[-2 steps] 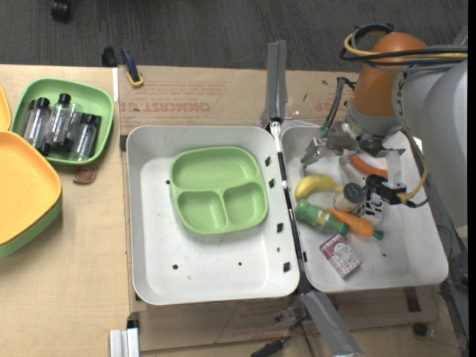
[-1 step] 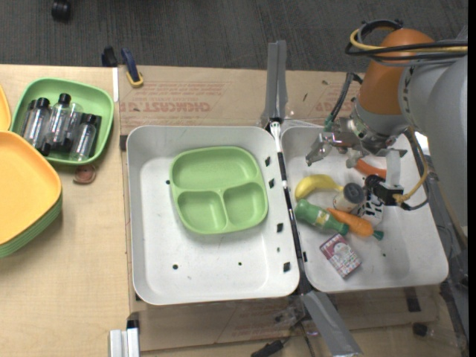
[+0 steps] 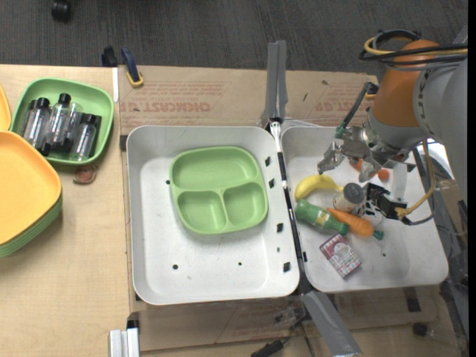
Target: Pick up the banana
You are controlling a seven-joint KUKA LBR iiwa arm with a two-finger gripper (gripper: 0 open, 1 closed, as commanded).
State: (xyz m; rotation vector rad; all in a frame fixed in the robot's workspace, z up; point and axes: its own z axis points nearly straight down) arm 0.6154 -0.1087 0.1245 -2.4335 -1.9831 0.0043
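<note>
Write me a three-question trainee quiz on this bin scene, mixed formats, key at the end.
1. True or false: the banana lies in the same bin as the green tray.
2. Multiple choice: what touches the green bottle? A) the carrot B) the yellow plates C) the blue clamp
3. Fill in: the gripper hovers over the ____ bin.

Key: 1 false; 2 A; 3 right.

The arm is cut off by the right edge, and its jaws are too small to read.
</note>
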